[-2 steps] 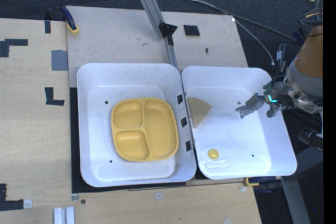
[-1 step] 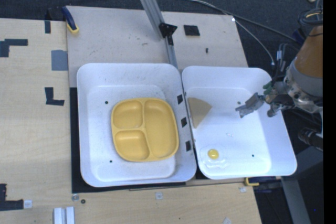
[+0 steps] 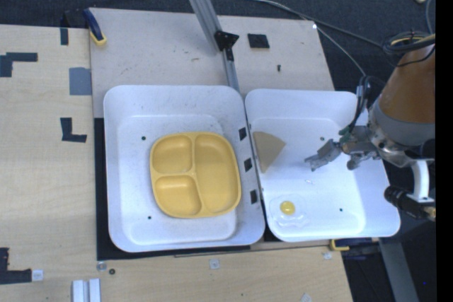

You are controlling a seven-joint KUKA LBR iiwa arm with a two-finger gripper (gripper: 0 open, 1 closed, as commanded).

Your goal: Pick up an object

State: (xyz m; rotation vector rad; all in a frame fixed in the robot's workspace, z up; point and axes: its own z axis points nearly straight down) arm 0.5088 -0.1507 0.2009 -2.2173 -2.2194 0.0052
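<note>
1. Two white bins sit side by side on the bench, touching along their inner edges. Left bin (image 3: 120, 152), right bin (image 3: 311, 104).
2. Left bin: a yellow tray (image 3: 195, 174) w/ three compartments lies flat near the middle, a bit toward the bin's right edge. Bare floor shows all round it, widest along the left & far edges.
3. Right bin: a tan wedge (image 3: 268, 148) lies against the left edge, about halfway along it, point toward the near side.
4. Right bin, near-left corner: a fried egg toy (image 3: 287, 209), yellow yolk on a pale white patch that's hard to tell from the bin floor. It's close to the near edge, well apart from the wedge.
5. Arm (image 3: 409, 99) comes in over the right bin's right edge. Gripper (image 3: 333, 155) hangs over the bin's middle, right of the wedge & above-right of the egg, touching neither.
6. Fingers (image 3: 317, 159) point toward the bin's left edge. Two dark fingers show w/ a gap between them, so it looks open, nothing between.
7. Open floor in the right bin: the far strip & the far-right corner, plus the stretch between wedge, egg & gripper.
</note>
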